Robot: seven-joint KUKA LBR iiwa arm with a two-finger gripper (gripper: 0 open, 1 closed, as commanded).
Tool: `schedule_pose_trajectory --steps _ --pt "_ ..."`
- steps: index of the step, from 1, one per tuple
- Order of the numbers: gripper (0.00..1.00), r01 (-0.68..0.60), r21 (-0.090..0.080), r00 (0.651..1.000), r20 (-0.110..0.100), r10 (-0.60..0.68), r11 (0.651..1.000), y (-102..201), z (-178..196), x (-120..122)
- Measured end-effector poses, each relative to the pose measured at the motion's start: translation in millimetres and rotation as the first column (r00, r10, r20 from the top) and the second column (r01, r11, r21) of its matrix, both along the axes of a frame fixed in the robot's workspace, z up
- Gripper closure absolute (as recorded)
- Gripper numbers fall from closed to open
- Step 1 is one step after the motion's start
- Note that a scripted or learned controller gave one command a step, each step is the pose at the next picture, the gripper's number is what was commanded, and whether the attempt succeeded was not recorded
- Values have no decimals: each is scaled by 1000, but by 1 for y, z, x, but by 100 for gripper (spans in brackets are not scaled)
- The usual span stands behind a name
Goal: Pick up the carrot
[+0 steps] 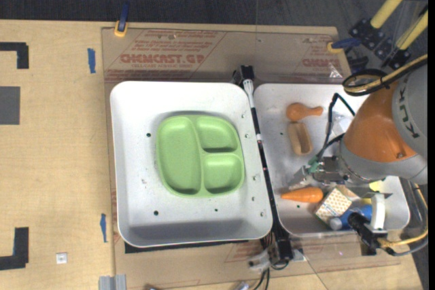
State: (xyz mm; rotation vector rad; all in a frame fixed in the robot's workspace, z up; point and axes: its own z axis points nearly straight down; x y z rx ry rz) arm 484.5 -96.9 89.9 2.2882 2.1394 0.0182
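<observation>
You are looking at the carrot lying near the front of the right bin, tip pointing toward the divider, beside a patterned packet that is crowding its thick end. Just behind it the gripper is hovering, probably lined up above it; you cannot tell how it is set. Farther back, the orange-banded arm is leaning in from the right.

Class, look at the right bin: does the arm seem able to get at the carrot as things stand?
Probably yes. The carrot lies exposed on the bin floor, nothing on top of it, and the tool hangs just above it. A patterned packet crowds its right end.
</observation>
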Motion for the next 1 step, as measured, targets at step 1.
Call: schedule_pose_trajectory --steps 1 --pt "0 -286 -8 958 -10 286 958 -3 0 -3"
